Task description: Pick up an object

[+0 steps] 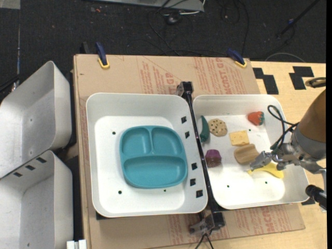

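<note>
The right bin (249, 188) holds several small items. A yellow banana-shaped piece (275, 172) lies near its right wall. My gripper (263, 161) hangs low right over the banana's left end, just right of a brown bread-like block (245, 153). A yellow cheese square (239, 138) sits behind the block, with a round cookie (218, 127) further left. A red strawberry (255, 118) lies at the back. A purple lump (213, 157) and a teal piece (204, 130) sit by the bin's left wall. Nothing is visibly lifted off the bin floor.
The left bin (104, 139) carries a teal divided plate (153, 156) in its middle. The arm's orange band (317, 119) and a black cable (277, 119) cross the right bin's right wall. The front half of the right bin floor is bare white.
</note>
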`<state>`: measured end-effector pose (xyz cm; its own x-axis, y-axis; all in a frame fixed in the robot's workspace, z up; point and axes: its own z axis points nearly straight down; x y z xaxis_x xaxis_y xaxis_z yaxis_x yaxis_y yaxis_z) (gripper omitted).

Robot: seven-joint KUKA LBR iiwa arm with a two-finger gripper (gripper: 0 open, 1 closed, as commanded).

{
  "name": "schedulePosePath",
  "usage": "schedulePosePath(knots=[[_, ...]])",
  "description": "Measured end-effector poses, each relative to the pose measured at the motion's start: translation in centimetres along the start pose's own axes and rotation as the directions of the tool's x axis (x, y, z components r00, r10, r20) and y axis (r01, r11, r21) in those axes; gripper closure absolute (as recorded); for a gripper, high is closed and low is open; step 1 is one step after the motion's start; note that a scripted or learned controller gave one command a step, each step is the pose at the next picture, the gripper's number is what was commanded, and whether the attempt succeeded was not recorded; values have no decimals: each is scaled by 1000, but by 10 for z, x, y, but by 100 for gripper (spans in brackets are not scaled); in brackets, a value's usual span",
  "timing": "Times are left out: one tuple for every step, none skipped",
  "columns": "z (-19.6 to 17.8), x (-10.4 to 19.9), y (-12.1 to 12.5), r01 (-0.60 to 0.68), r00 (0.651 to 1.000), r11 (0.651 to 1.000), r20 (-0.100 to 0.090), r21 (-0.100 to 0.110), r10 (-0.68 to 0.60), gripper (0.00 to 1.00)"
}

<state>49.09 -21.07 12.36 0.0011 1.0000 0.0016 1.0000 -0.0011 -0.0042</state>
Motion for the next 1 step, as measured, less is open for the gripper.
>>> schedulePosePath(knots=[[25,-6,5,-4,1000,1000,19,-24,4,0]])
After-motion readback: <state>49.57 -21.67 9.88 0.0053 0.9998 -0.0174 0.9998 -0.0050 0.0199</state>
